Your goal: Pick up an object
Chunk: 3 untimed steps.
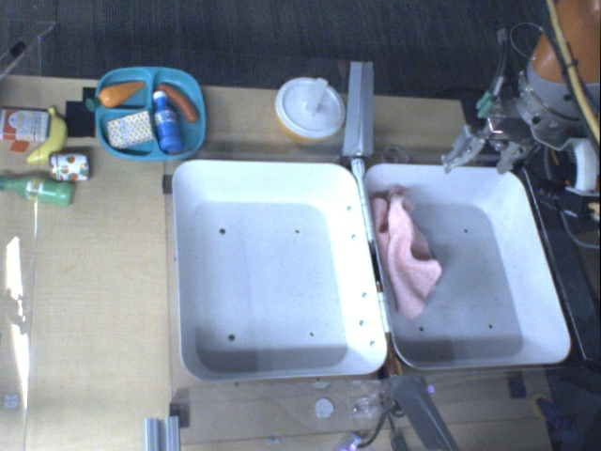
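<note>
The gripper (484, 150) hovers with fingers spread and holding nothing above the right bin's (526, 341) far rim; a pink cloth (406, 256) lies crumpled inside.

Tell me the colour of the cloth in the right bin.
Pink; the cloth shows clearly in the camera view.

Robot lab bench, two white bins (268, 181) side by side, toy food tray (150, 111), cabling

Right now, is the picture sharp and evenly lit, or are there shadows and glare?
Camera view: soft, slightly blurry overall; the pink cloth casts a shadow on the right bin floor; pale glare streaks the bench at left; the gripper looks fuzzy.
</note>
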Tool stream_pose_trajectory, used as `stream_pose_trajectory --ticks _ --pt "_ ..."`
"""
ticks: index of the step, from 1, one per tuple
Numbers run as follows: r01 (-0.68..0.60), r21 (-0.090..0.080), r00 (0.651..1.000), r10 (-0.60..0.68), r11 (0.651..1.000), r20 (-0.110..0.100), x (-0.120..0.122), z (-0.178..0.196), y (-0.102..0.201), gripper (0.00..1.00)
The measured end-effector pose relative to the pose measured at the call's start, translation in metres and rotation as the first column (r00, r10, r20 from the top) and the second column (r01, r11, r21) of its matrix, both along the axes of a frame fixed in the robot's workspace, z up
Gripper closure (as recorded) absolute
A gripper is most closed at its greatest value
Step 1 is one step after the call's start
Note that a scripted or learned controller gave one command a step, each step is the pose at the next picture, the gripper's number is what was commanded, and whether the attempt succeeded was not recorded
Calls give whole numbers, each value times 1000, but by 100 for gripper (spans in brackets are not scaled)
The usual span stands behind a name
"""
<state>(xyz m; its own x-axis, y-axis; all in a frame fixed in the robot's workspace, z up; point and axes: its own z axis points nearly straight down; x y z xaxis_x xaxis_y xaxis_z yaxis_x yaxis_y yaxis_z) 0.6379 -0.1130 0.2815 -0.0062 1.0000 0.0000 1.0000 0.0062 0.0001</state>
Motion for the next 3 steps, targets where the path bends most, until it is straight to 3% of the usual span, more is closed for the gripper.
stream_pose_trajectory --ticks 1,2,3 --pt "-69 0 998 69 998 1 -46 -32 21 0" --pt "-223 -3 975 223 975 9 -80 -184 17 0" --pt "-115 -3 993 115 993 17 -12 -190 24 0"
